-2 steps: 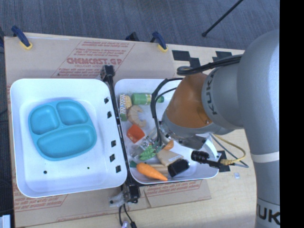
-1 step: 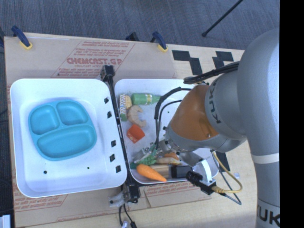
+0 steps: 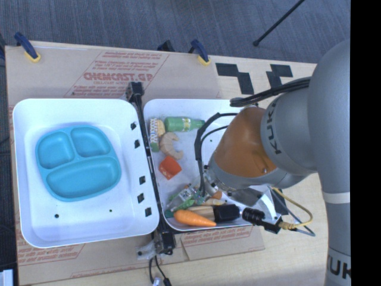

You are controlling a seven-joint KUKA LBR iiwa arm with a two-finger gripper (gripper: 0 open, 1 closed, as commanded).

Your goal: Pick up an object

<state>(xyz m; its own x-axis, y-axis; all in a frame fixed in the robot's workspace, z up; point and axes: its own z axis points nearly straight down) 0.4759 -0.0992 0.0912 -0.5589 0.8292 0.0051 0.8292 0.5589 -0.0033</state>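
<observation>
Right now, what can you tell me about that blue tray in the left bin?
The blue tray is a rounded, smooth, plastic-looking dish with three hollows: two small ones toward the far side and one long one nearer the camera. It lies flat, right side up, on the floor of the left bin, toward its far left part. Nothing lies in it or against it.

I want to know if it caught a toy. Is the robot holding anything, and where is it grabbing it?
Cannot be told. The arm hangs over the right bin and covers its own gripper, so any hold is hidden.

A divided plate (image 3: 78, 161) is seated in the left bin (image 3: 24, 118); bottle (image 3: 183, 124), block (image 3: 170, 168) and carrot (image 3: 194, 218) are lodged in the right bin (image 3: 156, 109).
</observation>
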